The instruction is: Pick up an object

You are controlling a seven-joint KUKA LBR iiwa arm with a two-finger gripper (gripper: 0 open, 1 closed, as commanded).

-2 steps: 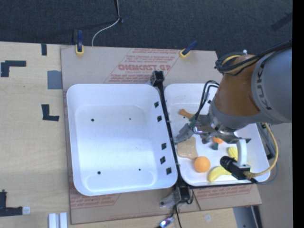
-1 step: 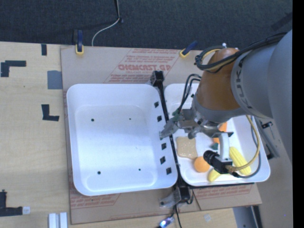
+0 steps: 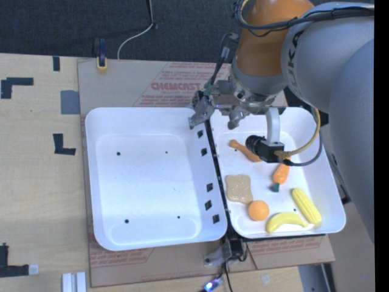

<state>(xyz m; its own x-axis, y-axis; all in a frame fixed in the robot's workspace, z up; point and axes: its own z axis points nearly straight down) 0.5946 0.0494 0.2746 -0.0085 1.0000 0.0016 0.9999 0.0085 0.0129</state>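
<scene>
White plastic makes up both bins, which sit side by side on a sheet of cardboard (image 3: 170, 84). Only a few small dark dots mark the floor of the left bin (image 3: 146, 175). The right bin (image 3: 316, 139) holds the toy food: a slice of tan bread (image 3: 239, 188) near the divider, a round orange (image 3: 258, 210) just below it, a yellow banana (image 3: 285, 222) along the near edge, an ear of yellow corn (image 3: 306, 206) just beside the banana, a small carrot (image 3: 280, 174) with a green tip, and a thin orange piece (image 3: 242, 149) lying flat near the middle, touching a black cylinder on the arm's tool.

Above the far end of the divider between the bins hangs the gripper (image 3: 214, 115), its two grey fingers spread apart with nothing between them. All the food lies on the bin floor, apart from the fingers.

Red printing runs across the cardboard behind the bins, seen in reverse and not clearly readable.
</scene>
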